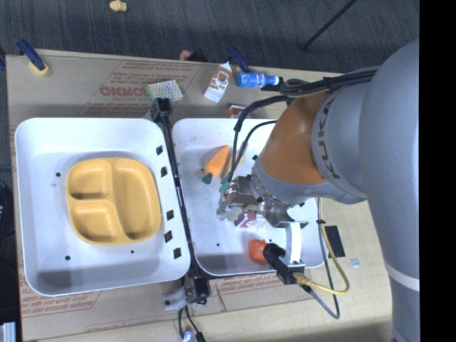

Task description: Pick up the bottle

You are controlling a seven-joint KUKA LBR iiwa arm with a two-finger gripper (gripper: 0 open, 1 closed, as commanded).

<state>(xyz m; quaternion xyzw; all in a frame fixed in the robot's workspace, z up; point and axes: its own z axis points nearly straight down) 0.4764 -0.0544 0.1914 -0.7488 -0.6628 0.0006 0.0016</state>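
The arm (335,141) reaches over the right bin (192,191), its orange band covering much of that bin's middle. The gripper (231,201) sits low near the bin's centre. A bottle (216,164), orange with a green cap, lies tilted just up and left of the gripper, apart from it as far as the slant allows. Something pink and white (248,221) lies under the wrist, perhaps a wrapper. An orange object (256,249) rests by the near wall. The left bin (28,191) holds a yellow divided tray (114,199). Beyond the bins lie a blue bottle (251,80) and a small carton (218,83).
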